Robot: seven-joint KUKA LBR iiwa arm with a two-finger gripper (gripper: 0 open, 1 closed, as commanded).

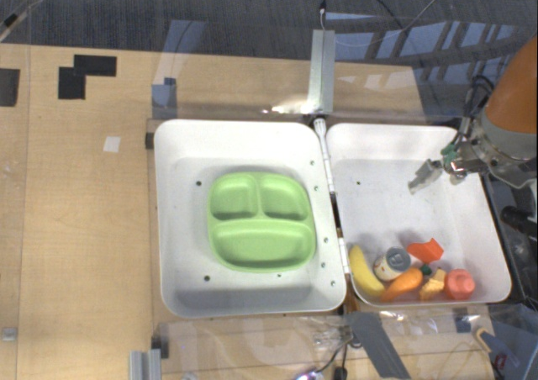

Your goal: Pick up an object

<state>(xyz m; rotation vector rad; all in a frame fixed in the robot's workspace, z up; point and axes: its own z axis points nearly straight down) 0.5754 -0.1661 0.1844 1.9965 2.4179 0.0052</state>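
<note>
Toy food heaped in right bin near corner, untouched. Gripper hovers above bin's bare floor; grip state indiscernible. Arm reaches in from right.

Pale wooden bench bearing two white bins, left bin beside right bin.

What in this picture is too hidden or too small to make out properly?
- Gripper: too small and blurred in the camera view to judge its fingers.
- Arm: cut off by the right edge.
- Small round item beside the banana: too small to identify.
- Yellowish piece near the carrot: partly hidden by neighbouring toys.
</note>
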